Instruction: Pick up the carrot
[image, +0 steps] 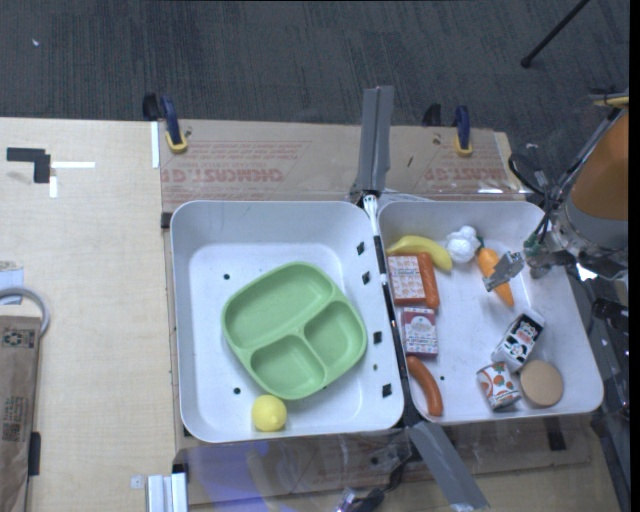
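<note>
Task barely begun: small orange tapered carrot (489, 270) lying in right white bin (585, 395), two-finger gripper (508, 270) just beside it, jaw state impossible to tell.

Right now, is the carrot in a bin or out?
In. The carrot lies inside the right bin, beside the end effector.

We see the robot arm (600, 190) by the right bin (590, 330). It is grey with a big orange part near the top. Thin black cables loop around it. Its gripper (507, 270) is small, grey and shiny, with dark bits behind it.
</note>
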